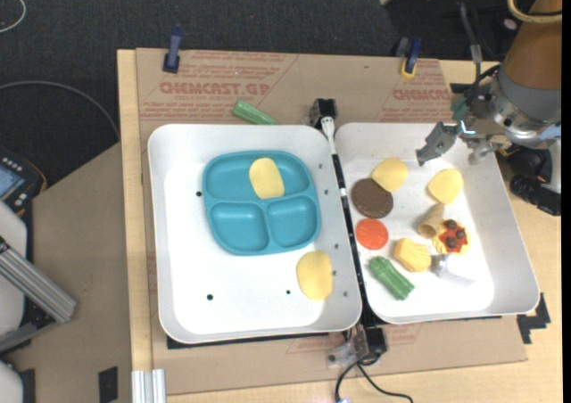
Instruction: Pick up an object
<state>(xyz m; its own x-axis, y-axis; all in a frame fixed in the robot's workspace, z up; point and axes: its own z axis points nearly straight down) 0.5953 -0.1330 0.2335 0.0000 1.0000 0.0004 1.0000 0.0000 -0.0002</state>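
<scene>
Yellow lemon (445,185) lies just below the end effector (451,141), jaw state indiscernible; approach step, next needing descent onto it.

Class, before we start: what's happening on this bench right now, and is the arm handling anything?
A robot arm reaches in from the right, its gripper above the far part of the right bin, near two yellow pieces. That bin also contains a brown disc, an orange disc and a green piece. The left bin has a blue divided tray with a yellow item on it. Nothing shows between the fingers.
</scene>
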